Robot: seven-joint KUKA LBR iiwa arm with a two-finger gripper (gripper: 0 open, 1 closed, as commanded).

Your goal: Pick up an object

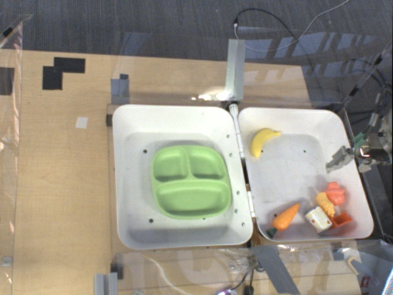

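In the camera view, the pincer hangs over the right bin's right rim, and whether it is spread or pressed together cannot be told. Left of it lies a banana. Below it cluster a pink toy, a white block and a carrot. Far to its left, the left bin holds a green divided plate.
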